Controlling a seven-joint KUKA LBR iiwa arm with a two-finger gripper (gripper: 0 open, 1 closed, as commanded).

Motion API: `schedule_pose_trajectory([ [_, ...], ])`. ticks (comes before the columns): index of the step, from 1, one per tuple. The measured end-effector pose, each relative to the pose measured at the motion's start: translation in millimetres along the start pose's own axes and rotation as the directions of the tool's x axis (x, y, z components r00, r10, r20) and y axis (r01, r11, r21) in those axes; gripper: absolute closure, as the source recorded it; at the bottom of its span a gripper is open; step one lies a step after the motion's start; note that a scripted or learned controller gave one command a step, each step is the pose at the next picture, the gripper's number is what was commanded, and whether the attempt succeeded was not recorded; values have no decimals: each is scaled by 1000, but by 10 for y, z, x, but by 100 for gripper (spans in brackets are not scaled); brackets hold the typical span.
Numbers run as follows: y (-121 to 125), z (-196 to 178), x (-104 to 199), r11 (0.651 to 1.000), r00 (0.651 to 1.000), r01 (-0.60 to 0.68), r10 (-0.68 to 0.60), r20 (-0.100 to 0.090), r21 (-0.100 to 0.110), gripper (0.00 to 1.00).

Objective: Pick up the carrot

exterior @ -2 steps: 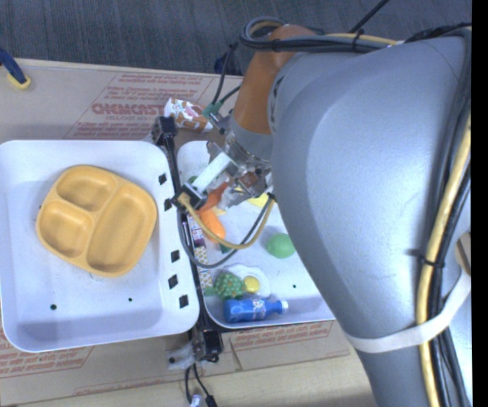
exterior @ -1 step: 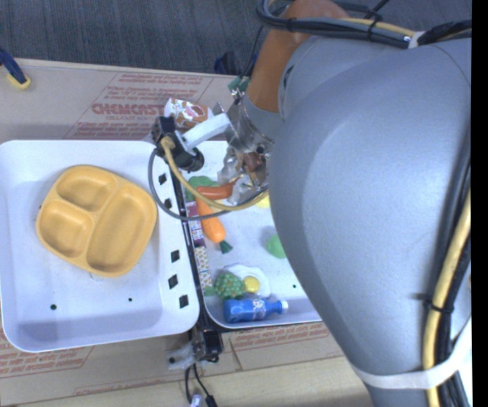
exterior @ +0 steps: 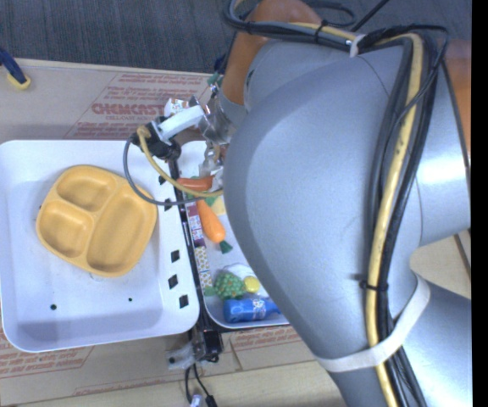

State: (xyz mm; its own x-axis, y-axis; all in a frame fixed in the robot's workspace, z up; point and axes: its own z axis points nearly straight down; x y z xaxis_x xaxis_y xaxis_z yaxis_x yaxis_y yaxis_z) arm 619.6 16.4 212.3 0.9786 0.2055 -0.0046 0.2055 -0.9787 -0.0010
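The carrot (exterior: 211, 222) lies in the right bin (exterior: 227, 316), close to the divider where the two bins meet, with its orange body pointing toward the yellow divided plate (exterior: 96, 220) that sits in the left bin (exterior: 24, 312). The gripper (exterior: 213, 161) is just above the carrot (the big grey arm (exterior: 337, 193) covers much of the right bin), and whether it is spread or closed I cannot tell. Below the carrot, in the same bin, are a green toy (exterior: 226, 285) and a blue can (exterior: 248, 309).
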Motion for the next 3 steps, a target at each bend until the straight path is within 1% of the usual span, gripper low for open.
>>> schedule_pose_trajectory([
  [1,789,-646,-218,1000,1000,31,-31,0,3,100],
  [2,728,-547,124,1000,1000,0,0,-1,1,100],
  [3,726,-581,119,999,999,39,-39,-1,2,100],
])
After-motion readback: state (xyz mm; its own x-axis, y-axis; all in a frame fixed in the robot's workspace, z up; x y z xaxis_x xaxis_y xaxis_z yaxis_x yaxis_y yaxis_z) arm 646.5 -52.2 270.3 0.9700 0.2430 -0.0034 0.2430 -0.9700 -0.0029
